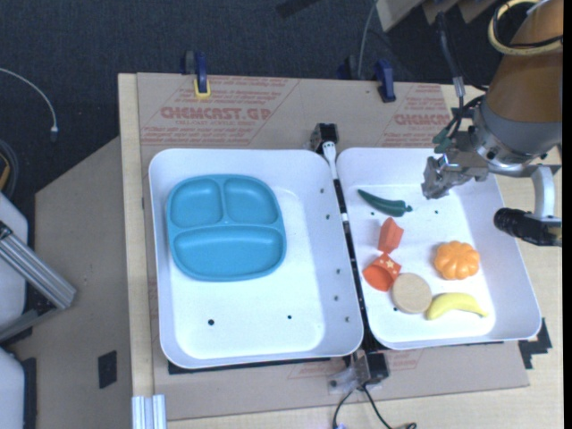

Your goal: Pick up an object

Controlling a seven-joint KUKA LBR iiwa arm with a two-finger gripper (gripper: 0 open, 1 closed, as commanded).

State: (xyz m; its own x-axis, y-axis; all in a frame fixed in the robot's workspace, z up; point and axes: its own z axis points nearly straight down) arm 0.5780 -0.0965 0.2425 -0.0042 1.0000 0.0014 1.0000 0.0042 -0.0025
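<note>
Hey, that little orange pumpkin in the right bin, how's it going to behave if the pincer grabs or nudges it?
The small orange ribbed pumpkin looks like a rigid toy, so probably stiff and light. Its rounded, lobed sides may slip between closing fingers. Pushed, it would likely slide or wobble.

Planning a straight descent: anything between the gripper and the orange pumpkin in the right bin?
In the camera view, only bare white bin floor lies between the gripper and the orange pumpkin. The green pepper sits off to the side.

Robotics lab, clamped bench (268, 105), cables (40, 96)
</note>
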